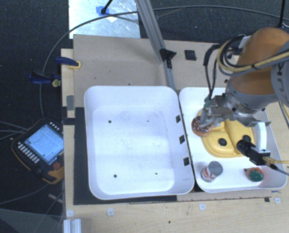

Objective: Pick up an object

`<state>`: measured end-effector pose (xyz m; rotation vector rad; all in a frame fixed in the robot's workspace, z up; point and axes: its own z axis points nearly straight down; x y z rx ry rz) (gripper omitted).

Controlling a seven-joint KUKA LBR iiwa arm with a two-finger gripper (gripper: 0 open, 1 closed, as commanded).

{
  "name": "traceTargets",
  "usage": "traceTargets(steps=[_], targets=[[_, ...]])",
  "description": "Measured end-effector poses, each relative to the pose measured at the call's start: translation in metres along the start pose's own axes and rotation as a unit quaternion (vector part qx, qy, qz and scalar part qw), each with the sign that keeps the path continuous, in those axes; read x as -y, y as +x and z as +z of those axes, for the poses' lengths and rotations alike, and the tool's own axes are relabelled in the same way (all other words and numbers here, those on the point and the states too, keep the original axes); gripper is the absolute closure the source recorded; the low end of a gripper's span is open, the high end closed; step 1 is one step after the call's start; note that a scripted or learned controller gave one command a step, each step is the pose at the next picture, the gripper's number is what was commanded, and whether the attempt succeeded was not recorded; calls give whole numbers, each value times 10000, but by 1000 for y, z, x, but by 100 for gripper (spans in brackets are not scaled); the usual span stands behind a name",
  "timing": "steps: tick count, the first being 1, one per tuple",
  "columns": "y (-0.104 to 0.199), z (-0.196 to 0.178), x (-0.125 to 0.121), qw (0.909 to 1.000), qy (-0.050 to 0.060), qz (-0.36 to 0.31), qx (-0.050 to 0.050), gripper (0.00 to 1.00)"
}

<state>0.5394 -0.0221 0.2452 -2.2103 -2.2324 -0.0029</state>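
Brown patterned disc point(199, 125) sits just at nine o'clock of the gripper point(208, 116); its finger state I cannot tell.

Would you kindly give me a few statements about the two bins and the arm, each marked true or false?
1. The yellow object lies in the right bin. True.
2. The gripper is down over the left bin. False: it is over the right bin, by the round brown object.
3. A small green and orange item sits near the right bin's front right corner. True.
4. The grey and red round object rests in the left bin. False: it is in the right bin, near its front edge.
5. The handheld screen unit lies right of both bins. False: it lies to their left, off the bench.
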Motion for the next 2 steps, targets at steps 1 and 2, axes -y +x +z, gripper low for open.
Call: traceTargets(steps=[1, 2], targets=[[47, -2, 6, 10000, 3, -2, -5, 100], [106, 13, 7, 10000, 10, -3, -2, 100]])
